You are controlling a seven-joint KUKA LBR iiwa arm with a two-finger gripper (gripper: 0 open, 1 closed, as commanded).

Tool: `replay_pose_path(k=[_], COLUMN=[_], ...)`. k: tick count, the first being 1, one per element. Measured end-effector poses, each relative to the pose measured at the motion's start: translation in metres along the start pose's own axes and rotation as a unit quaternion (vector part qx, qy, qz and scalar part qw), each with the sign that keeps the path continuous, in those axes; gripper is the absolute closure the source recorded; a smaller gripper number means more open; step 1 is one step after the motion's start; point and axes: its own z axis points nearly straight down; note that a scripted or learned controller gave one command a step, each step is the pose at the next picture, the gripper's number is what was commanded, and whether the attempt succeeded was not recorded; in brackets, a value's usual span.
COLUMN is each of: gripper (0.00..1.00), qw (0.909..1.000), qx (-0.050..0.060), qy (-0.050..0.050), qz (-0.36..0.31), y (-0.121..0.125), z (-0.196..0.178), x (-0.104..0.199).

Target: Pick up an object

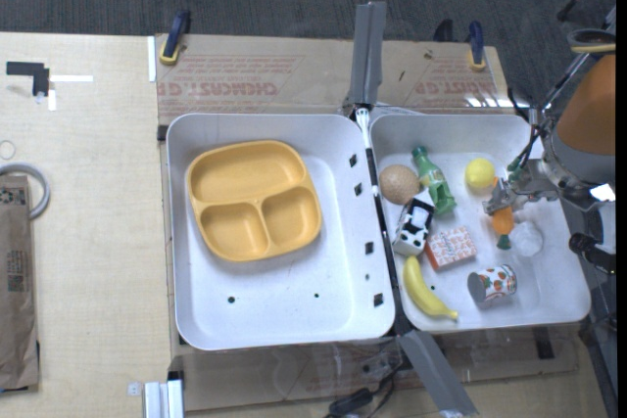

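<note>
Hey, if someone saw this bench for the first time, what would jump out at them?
The big yellow divided plate alone in the left bin. Then the right bin, crowded with small things: a banana, a green bottle, a lemon. The gripper hangs over its right side.

Grey arm (578, 152) w/ orange band, black cables.

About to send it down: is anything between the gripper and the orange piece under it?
Nothing visible. The gripper sits right over the small orange object in the right bin; the lemon lies apart, up-left.
</note>
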Motion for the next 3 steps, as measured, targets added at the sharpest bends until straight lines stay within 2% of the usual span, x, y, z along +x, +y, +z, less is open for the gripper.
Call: replay_pose_path(k=[1,2,3], gripper=[1.0,1.0,1.0], qw=[0.9959,0.9907,0.9947], qx=[0.001,0.001,0.002], qy=[0.0,0.0,0.0], qz=[-0.091,-0.136,-0.103], y=[-0.03,-0.028,-0.015], z=[-0.105,-0.131,-0.122], x=[0.009,-0.013,0.084])
